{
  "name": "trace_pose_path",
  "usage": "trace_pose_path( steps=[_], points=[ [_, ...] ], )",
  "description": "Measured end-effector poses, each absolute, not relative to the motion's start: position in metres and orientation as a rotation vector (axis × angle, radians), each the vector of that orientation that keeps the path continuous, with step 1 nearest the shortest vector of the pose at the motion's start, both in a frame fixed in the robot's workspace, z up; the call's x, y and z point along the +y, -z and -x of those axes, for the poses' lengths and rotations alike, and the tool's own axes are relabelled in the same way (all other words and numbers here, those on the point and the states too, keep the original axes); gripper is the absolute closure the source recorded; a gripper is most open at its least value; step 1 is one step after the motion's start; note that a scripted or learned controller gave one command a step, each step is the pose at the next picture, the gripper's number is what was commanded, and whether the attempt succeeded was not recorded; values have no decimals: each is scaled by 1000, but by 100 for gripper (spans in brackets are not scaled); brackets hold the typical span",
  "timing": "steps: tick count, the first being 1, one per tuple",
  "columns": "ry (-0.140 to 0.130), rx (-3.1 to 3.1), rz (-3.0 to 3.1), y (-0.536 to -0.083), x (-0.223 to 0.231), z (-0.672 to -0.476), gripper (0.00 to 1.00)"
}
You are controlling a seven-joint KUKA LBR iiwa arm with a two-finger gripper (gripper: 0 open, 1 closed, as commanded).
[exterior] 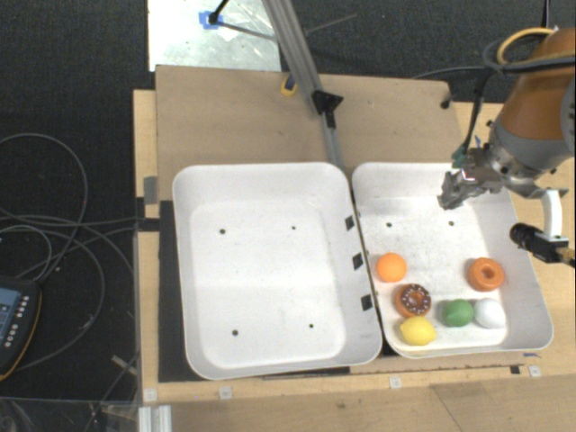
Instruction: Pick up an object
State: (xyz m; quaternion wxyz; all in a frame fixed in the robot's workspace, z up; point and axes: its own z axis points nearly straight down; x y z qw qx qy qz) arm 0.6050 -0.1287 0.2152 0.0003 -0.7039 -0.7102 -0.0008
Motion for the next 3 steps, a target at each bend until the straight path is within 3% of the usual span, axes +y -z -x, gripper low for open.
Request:
trace_pose_path(
  steps=[2,3],
  points=[
    [3,-2233,2208,-207,-7,-608,100],
    [5,-2233,2208,-217,43,-599,100]
  ],
)
